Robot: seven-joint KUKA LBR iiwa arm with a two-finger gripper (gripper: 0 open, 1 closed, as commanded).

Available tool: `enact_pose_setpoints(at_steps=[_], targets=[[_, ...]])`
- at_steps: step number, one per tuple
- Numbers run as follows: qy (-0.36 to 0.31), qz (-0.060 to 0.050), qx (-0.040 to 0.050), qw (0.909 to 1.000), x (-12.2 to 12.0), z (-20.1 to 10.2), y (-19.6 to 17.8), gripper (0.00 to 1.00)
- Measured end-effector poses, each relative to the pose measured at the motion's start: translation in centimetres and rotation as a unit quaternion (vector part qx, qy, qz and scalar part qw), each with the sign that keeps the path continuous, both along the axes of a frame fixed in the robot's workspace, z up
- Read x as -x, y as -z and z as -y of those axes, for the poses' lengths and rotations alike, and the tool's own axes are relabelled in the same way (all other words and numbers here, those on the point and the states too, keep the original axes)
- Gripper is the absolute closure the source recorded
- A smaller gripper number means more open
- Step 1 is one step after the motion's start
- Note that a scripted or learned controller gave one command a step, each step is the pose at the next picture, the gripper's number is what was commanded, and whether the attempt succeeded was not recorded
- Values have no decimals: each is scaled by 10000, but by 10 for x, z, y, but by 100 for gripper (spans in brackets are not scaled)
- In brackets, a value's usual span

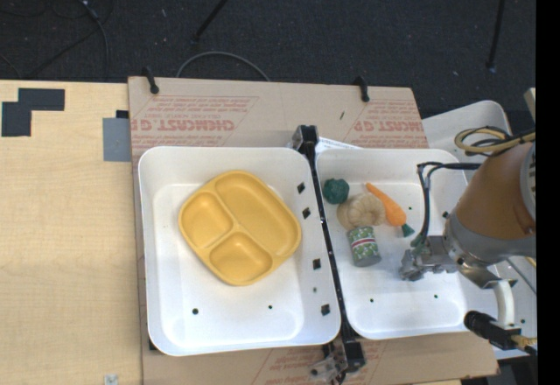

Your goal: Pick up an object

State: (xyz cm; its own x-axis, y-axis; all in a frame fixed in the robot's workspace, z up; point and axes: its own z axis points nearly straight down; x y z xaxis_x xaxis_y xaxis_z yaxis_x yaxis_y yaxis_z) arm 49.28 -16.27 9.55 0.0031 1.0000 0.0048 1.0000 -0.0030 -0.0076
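In the right bin [394, 322] lie a dark green ball-like object [336, 191], a beige lumpy object [360, 212], an orange carrot [387, 202] and a small green-labelled can [364, 246]. They cluster in the bin's upper left part. My gripper [417, 267] is low over the right bin's floor, to the right of the can and apart from it. Nothing shows between its fingers.
The left bin [175, 322] holds a yellow divided plate [240, 225]. A black divider [322, 243] runs between the bins. The orange-banded arm [494, 199] covers the right bin's right side. Cables [479, 140] loop at the right.
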Motion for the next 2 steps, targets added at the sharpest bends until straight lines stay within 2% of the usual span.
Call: enact_pose_setpoints(at_steps=[1, 2], targets=[[-4, 19, 19, 10000, 0, 5, -40, 100], [-29, 28, 19, 10000, 1, -4, -94, 100]])
